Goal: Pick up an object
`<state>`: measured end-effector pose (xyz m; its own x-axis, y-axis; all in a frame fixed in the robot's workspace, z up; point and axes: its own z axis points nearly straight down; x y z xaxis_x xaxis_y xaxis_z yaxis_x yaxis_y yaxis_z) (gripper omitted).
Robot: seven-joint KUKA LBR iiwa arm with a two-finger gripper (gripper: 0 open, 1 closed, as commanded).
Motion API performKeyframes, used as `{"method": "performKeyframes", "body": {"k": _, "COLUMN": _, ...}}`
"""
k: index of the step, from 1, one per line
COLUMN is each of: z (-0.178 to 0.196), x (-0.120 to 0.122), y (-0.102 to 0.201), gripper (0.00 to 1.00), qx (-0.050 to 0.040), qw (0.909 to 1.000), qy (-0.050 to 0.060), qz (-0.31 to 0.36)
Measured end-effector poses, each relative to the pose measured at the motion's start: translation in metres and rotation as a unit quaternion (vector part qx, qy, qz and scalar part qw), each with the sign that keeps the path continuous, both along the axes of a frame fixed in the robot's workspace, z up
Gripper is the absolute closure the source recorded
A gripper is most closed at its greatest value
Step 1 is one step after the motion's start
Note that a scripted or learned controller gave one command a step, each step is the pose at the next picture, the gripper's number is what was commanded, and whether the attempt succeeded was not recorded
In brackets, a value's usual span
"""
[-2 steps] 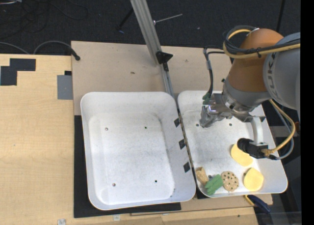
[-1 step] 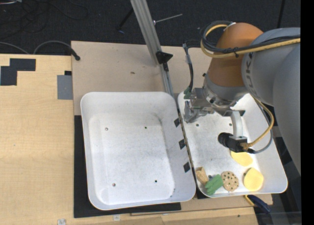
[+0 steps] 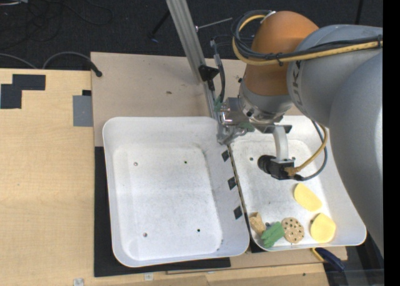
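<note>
Several small objects lie in the near corner of the right bin (image 3: 265, 194): two yellow rounded pieces (image 3: 307, 197) (image 3: 322, 227), a brown speckled cookie (image 3: 291, 230), a green object (image 3: 272, 235) and a tan chunk (image 3: 256, 221). My gripper (image 3: 231, 127) hangs under the orange-banded wrist at the far end of the divider between the bins, well away from these objects. Nothing is visibly held in it. The wrist body hides the far part of the right bin.
The left bin (image 3: 115, 138) sits beside the right one, its floor bare white. A slanted aluminium post (image 3: 185, 32) rises behind the gripper. A black cable end (image 3: 276, 167) hangs from the wrist over the right bin. Light wooden bench lies to the left.
</note>
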<state>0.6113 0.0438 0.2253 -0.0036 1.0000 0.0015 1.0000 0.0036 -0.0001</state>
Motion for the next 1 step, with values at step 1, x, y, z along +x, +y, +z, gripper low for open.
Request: {"method": "performKeyframes", "body": {"k": 1, "z": -0.0038, "x": 0.0211, "y": 0.0409, "gripper": 1.00, "qx": -0.0004, "qw": 1.0000, "qy": 0.001, "qz": -0.001}}
